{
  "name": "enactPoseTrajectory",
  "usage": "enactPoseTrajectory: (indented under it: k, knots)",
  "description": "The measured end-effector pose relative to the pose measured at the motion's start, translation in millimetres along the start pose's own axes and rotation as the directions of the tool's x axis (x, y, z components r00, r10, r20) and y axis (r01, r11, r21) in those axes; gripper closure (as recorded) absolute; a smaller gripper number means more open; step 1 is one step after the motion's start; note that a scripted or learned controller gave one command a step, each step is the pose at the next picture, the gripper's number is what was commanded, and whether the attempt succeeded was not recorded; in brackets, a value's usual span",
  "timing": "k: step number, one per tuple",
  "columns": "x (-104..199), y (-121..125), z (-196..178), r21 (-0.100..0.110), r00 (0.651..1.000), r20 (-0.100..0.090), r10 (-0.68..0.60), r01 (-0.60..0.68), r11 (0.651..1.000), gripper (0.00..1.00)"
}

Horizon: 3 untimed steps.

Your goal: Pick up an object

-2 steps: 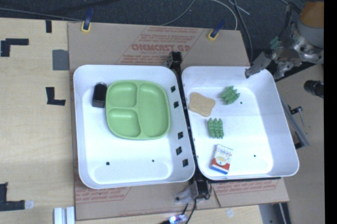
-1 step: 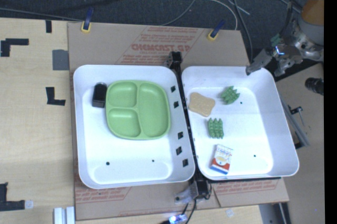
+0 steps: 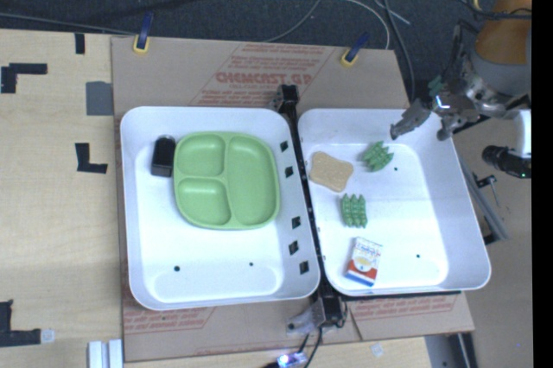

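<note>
Currently, the hand [image 3: 423, 121] is positioned above the upper right corner of the right bin [image 3: 449, 211], close to the bin's far rim. Its two fingers [image 3: 404, 124] are spread apart with nothing between them; one finger points down and left toward the bin interior, the other sits nearer the right rim.

Candidate objects in the right bin, located relative to the hand:
- A green leafy toy piece [image 3: 377, 155] lies just below and left of the hand, near the lower fingertip but apart from it.
- A tan bread-slice-shaped piece [image 3: 330, 171] lies further left and below, near the divider between the bins.
- A green ridged block [image 3: 352, 209] lies below the hand, just under the bread-shaped piece.
- A small red, white and blue carton [image 3: 365, 261] lies well below the hand, near the bin's front wall.

The left bin [image 3: 143, 254] lies well to the left of the hand. It holds a green divided plate [image 3: 226, 180] with three compartments and a small black object [image 3: 162, 155] touching or just beside the plate's left edge.

Both bins rest on a cardboard sheet [image 3: 259, 72] laid on the surface [image 3: 52, 211].
</note>
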<state>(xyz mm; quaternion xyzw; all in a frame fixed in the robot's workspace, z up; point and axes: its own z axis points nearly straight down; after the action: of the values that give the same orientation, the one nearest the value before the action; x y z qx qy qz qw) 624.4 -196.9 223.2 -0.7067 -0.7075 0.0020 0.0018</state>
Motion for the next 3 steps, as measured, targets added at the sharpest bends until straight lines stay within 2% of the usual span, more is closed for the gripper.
enactPoseTrajectory:
  k: [1,2,3]
  knots:
    - [7.6,-1.2,63.2,0.002,1.000,-0.001,-0.001,0.001,1.000,0.00]
    - [13.8,3.6,109.9,-0.001,1.000,0.000,-0.001,0.001,1.000,0.00]
    - [14.2,4.4,97.3,-0.004,1.000,0.000,-0.002,0.002,1.000,1.00]
